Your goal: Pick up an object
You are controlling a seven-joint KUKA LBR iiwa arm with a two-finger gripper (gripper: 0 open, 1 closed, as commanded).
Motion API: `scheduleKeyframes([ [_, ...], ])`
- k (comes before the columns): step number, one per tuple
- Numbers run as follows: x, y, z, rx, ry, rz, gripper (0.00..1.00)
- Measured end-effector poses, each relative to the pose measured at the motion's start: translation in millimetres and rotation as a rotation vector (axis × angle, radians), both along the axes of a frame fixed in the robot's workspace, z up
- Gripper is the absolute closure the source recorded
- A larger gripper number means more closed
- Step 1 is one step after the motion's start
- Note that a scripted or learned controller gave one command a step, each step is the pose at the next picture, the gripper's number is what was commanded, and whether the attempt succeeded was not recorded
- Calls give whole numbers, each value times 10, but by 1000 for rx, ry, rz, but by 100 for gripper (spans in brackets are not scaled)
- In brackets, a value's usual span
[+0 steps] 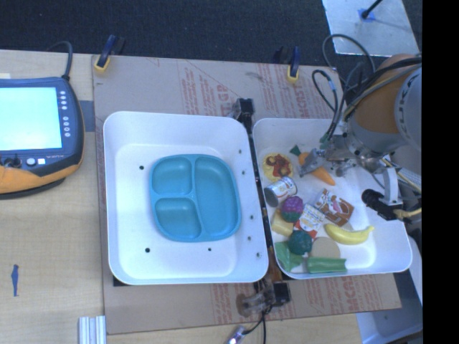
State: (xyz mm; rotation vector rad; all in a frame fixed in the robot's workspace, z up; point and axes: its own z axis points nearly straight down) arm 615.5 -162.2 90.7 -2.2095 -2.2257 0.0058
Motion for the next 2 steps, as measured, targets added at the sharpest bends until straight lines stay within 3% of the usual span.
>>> scheduleKeyframes([
  [1,6,-15,115,-1,0,2,100],
  [2,-295,1177,1016,-1,-3,0,100],
])
